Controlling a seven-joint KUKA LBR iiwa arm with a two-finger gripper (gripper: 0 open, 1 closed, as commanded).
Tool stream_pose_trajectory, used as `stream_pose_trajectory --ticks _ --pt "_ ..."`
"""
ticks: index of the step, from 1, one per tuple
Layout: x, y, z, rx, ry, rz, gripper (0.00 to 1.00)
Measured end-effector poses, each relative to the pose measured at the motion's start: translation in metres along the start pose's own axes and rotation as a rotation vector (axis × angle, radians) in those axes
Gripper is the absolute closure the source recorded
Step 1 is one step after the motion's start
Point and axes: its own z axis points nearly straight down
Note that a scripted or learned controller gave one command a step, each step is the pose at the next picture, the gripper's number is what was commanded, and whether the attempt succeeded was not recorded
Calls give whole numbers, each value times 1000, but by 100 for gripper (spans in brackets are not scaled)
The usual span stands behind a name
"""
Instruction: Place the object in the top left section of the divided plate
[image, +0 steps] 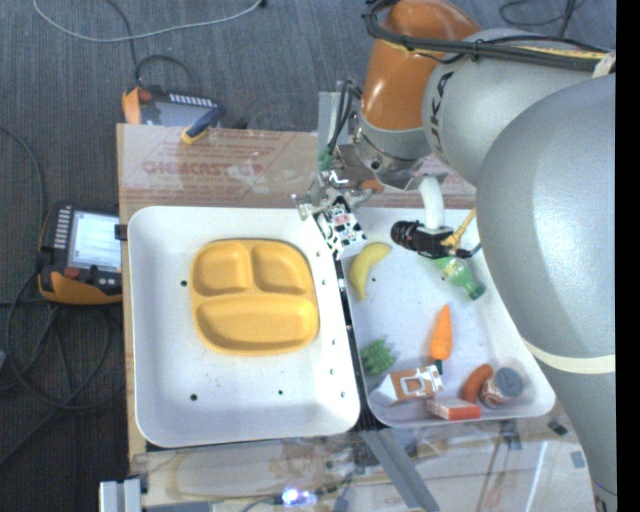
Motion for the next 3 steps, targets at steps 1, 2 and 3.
stream_pose_trajectory --ticks 1,2,3 --pt "59 10 13 1 1 -75 100" --pt "139 24 14 1 2 -11 100" --pt "135 15 102 -5 4 167 100"
